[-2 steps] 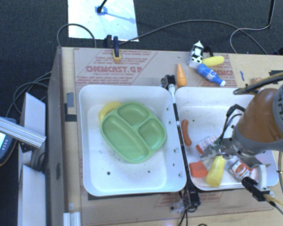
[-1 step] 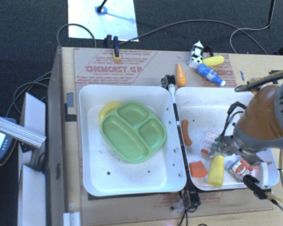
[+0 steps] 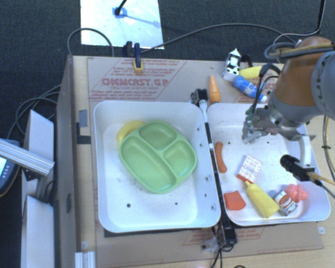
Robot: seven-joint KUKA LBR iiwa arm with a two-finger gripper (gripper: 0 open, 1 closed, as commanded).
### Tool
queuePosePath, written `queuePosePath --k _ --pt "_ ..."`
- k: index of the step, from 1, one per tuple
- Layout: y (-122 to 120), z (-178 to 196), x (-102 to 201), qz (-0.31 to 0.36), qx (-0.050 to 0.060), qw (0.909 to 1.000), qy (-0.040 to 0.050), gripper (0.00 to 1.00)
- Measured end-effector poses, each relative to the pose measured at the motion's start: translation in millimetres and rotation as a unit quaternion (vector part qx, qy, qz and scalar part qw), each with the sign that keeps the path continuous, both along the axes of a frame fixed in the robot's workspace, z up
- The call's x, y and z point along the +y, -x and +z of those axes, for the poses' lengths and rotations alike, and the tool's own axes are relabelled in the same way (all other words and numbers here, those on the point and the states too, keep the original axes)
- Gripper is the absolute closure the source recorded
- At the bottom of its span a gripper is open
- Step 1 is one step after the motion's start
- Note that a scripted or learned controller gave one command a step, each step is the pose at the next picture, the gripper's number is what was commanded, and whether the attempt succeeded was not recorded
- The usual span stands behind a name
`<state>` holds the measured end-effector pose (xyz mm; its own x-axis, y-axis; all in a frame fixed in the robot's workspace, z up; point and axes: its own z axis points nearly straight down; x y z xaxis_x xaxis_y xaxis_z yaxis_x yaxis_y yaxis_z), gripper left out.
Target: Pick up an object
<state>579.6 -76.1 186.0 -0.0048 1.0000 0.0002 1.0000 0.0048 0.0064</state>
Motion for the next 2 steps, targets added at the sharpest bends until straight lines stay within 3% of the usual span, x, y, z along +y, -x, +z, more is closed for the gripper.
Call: queuePosePath --k 1,2 --pt "34.9 14.1 -66.6 -0.002 0.002 1.0 0.0011 1.0" --pt "34.5 13.9 -65.3 -0.001 0.002 1.0 0.0004 0.0"
